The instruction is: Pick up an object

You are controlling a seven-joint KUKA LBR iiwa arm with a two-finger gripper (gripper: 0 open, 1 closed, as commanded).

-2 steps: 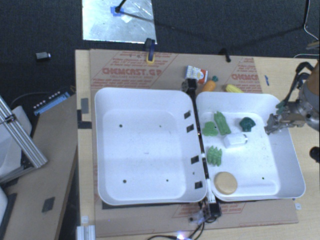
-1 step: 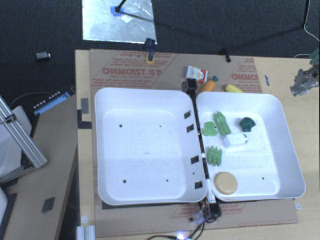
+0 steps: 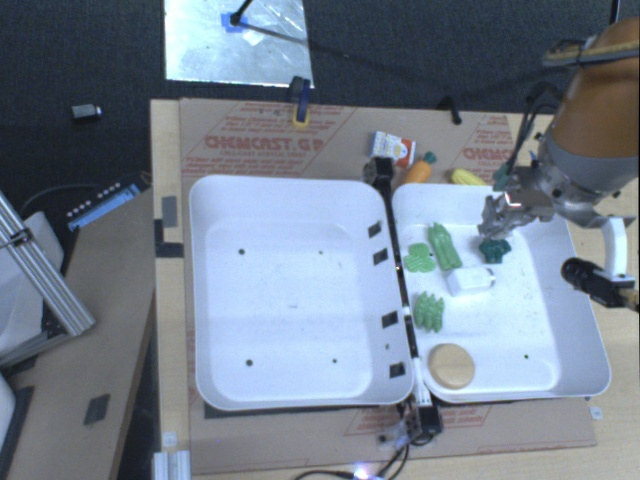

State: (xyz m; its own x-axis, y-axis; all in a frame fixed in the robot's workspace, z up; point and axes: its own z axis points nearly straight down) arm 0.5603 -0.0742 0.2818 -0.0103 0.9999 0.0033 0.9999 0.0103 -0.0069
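My gripper [image 3: 493, 230] hangs over the upper middle of the right bin [image 3: 560, 368], reaching in from the right. A small teal object [image 3: 494, 251] sits right at its tip, touching or just below it; I cannot tell whether it is held. To the left lie a long green piece [image 3: 443, 245] and a small green leaf-like piece [image 3: 419, 262]. A white block [image 3: 470, 280] rests just below the teal object. A ridged green piece [image 3: 429, 310] and a tan disc [image 3: 452, 365] lie nearer the bin's front left.
The left bin [image 3: 290, 288] sits beside the right one, with black clips along the shared wall. Behind the bins lie an orange object [image 3: 418, 171], a yellow one [image 3: 465, 178] and a white-and-red packet [image 3: 390, 148]. A black fixture [image 3: 595, 280] juts in at the right rim.
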